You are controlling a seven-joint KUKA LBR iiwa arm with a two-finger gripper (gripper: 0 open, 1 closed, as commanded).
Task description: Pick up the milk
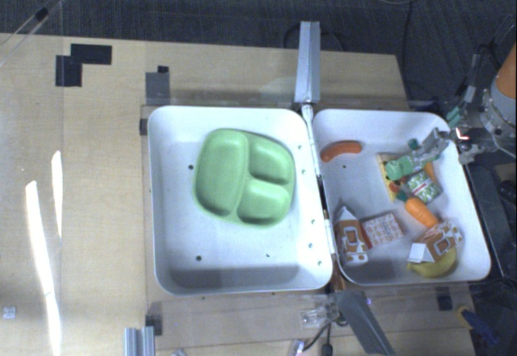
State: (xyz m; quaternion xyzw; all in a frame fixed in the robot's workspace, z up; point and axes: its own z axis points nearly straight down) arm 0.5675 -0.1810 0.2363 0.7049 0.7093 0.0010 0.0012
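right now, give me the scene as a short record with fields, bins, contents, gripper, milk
left bin: holds a green divided plate
right bin: sausage, carrot, banana, several small cartons and packets
milk: likely the brown-and-white carton near the right bin's front left, lying apart from the gripper
gripper: over the right bin's back right, above a green packet
grasp state: cannot tell

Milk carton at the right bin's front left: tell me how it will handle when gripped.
The milk carton looks like a small toy box with flat sides, so probably light and easy to pinch. It lies beside a brown patterned box, which may shift along. It probably won't roll.
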